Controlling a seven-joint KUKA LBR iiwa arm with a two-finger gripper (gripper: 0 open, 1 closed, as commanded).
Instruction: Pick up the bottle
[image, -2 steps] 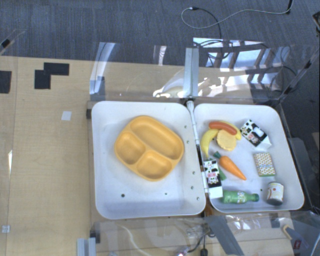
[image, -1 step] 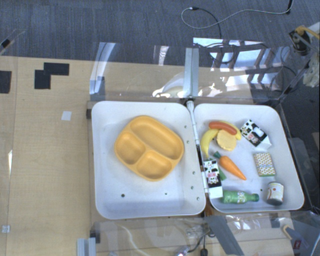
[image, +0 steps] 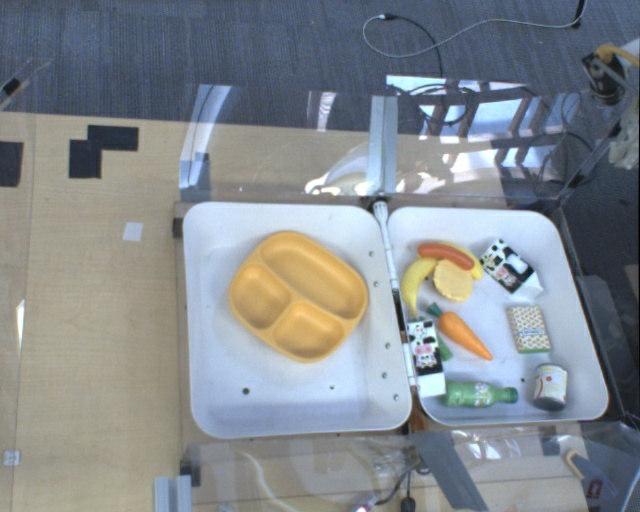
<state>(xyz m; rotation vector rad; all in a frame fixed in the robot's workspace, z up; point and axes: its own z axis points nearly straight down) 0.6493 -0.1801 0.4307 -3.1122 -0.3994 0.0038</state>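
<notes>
Gripper's state I cannot tell, and the green bottle (image: 480, 394) lies untouched on its side by the near edge of the right bin (image: 572, 262), between cow-print carton (image: 425, 355) and small can (image: 549, 385), so the whole pick remains.

**Plastic, wood grain and glare**

Glossy green plastic on the bottle (image: 480, 394), catching highlights along its side. Smooth matt yellow plastic on the 3-compartment plate (image: 298, 295). Both white bins (image: 215, 400) smooth, faintly shiny, plastic-looking. Printed cardboard look on the 2 cow-patterned cartons (image: 425, 355). Pale wood-look bench top (image: 90, 330) under clear, glare-streaked panels (image: 350, 175). Dark ribbed carpet (image: 200, 50) at the far side.
</notes>
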